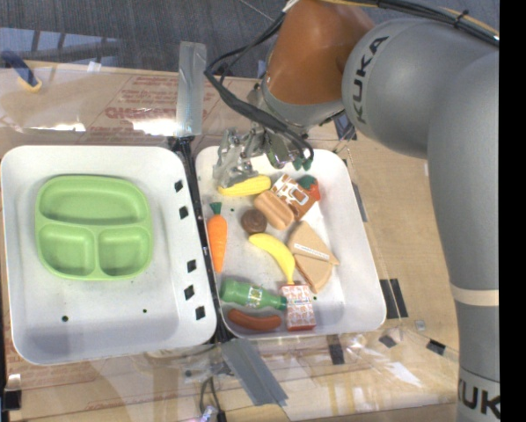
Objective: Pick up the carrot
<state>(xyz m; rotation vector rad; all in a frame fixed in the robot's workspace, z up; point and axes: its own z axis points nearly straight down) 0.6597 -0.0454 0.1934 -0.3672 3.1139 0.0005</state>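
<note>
- My gripper (232, 156) hangs over the far end of the right bin (361, 262), just above a yellow corn cob (244, 185).
- The carrot (217, 241) lies along that bin's left wall, green top pointing away, apart from me.
- Left bin (17, 236) holds a green divided plate (91, 227).

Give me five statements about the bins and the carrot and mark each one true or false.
1. The carrot lies in the right bin, along its left wall. True.
2. The green tray sits in the right bin. False: it sits in the left bin.
3. The gripper is above the far end of the right bin. True.
4. The carrot is between the gripper's fingers. False: it lies in the bin, apart from the gripper.
5. A green bottle lies near the right bin's near edge. True.
</note>
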